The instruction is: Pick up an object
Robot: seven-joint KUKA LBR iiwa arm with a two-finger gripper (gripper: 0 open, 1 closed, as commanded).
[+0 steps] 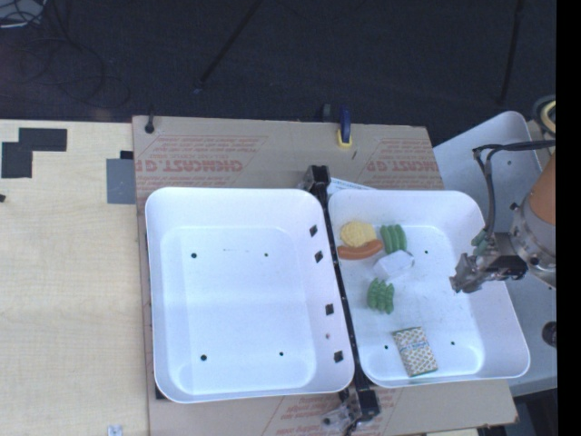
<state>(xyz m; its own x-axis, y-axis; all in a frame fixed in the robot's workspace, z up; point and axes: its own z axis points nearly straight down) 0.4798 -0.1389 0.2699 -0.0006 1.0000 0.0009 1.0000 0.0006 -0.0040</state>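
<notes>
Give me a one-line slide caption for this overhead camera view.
Gripper poised over the right bin's right side, with toy food, green pieces and a patterned packet lying to its left.

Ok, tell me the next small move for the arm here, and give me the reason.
Probably slide the end effector leftward, toward the white block in the right bin. It hangs over that bin's right side, over bare floor, with nothing seen between its fingers, and the items all lie to its left in the picture, the block nearest.
</notes>
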